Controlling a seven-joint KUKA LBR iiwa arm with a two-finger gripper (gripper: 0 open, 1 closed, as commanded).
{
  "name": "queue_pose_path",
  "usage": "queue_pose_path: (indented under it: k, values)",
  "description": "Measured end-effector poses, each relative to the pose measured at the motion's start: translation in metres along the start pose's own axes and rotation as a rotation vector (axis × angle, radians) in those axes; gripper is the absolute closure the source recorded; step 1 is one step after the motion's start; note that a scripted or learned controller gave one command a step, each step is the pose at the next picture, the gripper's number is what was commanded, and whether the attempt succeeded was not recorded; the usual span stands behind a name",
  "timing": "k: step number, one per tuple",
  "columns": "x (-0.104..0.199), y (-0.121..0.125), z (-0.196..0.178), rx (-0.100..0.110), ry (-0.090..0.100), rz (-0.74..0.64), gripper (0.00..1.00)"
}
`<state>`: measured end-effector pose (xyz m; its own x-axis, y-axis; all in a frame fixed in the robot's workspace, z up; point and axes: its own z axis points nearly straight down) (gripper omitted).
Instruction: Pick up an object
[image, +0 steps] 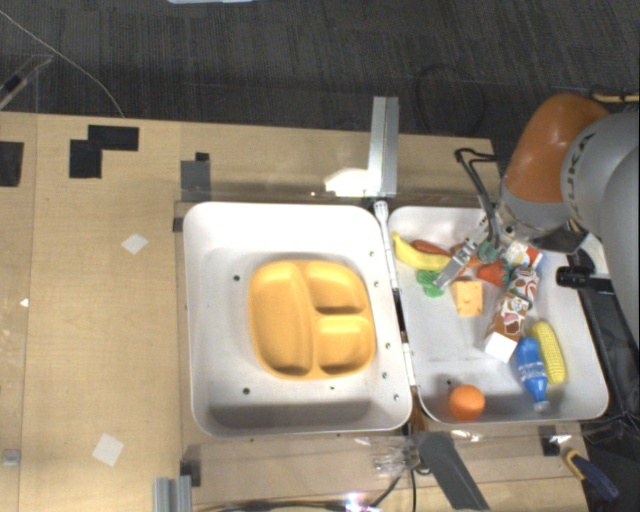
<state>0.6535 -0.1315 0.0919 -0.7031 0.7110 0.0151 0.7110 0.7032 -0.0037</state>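
orange ball (466, 402) near right bin's (436, 340) front edge.

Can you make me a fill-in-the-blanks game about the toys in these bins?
1. The yellow divided tray sits in the ____ bin.
2. The orange lies near the ____ edge of the right bin.
3. The corn cob lies right beside a blue ____.
4. The gripper hovers next to the yellow ____.

Missing words: left; front; bottle; banana
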Motion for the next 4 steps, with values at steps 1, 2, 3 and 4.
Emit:
queue_pose_path:
  k: [1, 2, 3, 4]
  values:
    - [-0.006, 0.004, -0.017, -0.016, -0.033, -0.008, 1.0]
    - [0.027, 0.007, -0.072, -0.012, -0.022, 0.206, 1.0]
    - [0.026, 0.009, -0.084, -0.016, -0.028, 0.198, 1.0]
    - [0.069, 0.042, -0.093, -0.012, -0.017, 0.36, 1.0]
